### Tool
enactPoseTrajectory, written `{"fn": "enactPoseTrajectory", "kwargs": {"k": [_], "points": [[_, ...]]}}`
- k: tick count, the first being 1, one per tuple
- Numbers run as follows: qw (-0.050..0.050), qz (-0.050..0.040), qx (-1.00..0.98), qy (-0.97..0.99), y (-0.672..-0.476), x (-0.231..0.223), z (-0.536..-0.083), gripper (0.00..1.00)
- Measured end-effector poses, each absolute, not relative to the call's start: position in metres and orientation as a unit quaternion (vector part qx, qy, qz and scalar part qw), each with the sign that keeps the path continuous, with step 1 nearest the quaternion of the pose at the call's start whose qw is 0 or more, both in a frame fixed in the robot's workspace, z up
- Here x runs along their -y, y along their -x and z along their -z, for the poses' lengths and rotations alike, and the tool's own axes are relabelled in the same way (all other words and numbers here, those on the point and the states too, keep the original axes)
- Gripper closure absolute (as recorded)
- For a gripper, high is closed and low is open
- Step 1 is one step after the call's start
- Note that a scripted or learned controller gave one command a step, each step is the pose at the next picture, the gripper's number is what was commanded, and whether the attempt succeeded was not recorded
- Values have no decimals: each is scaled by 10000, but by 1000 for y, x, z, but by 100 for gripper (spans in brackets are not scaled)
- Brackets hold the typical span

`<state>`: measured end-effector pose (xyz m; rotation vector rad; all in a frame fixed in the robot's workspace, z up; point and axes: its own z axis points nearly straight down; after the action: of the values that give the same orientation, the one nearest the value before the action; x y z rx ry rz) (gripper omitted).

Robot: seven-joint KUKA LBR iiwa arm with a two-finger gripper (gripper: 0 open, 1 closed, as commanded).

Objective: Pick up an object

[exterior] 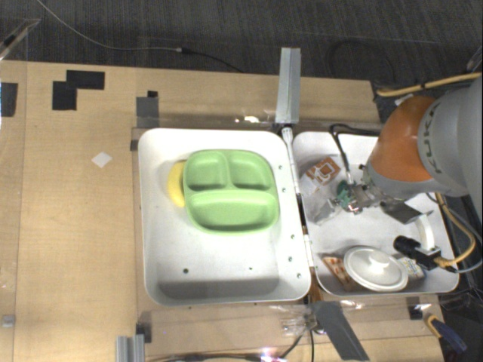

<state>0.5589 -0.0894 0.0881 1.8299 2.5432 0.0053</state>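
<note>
Grey arm has my gripper low in the right bin; jaw state unclear, so I'd centre over the clear wrapper first.

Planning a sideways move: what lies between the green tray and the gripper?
In the camera view, the bins' two adjoining rims lie between the green tray and the gripper.

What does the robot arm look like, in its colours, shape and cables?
The arm is thick and rounded, light grey, with a wide orange band above the wrist. Dark letters mark the grey shell beside the band. The hand is small, dark metal with a green part. Black cables run near it.
</note>
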Motion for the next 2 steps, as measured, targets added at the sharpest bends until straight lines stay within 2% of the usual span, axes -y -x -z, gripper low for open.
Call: {"fn": "enactPoseTrajectory", "kwargs": {"k": [1, 2], "points": [[11, -4, -8363, -5483, -625, 121, -89, 0], [-83, 121, -8343, -5511, -663, 110, -90, 0]]}}
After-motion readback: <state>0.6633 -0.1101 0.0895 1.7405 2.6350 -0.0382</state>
